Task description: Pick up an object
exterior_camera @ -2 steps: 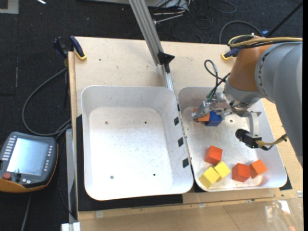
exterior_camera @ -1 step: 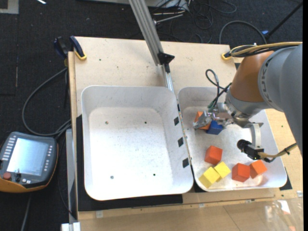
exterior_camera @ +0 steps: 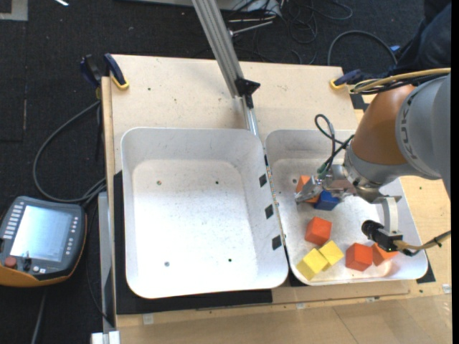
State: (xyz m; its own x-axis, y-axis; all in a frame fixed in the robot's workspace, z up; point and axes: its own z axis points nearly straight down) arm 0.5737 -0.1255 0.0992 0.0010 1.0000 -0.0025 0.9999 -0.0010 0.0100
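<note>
Two shallow white bins sit side by side on a pale speckled bench (exterior_camera: 186, 92), dark floor with cables around it. In the right bin (exterior_camera: 287, 153), the gripper (exterior_camera: 313, 194) meets a blue block (exterior_camera: 327, 201); finger spread cannot be told. Orange cube (exterior_camera: 318, 230) and yellow blocks (exterior_camera: 320, 257) lie nearer, axes unclear.

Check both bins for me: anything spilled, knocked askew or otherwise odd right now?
Nothing stands out. The blocks sit loosely scattered inside the right bin: an orange block, two touching yellow blocks and an orange-red block near its front edge. The gripper is low over a blue block. Both bins lie flat, side by side.
</note>
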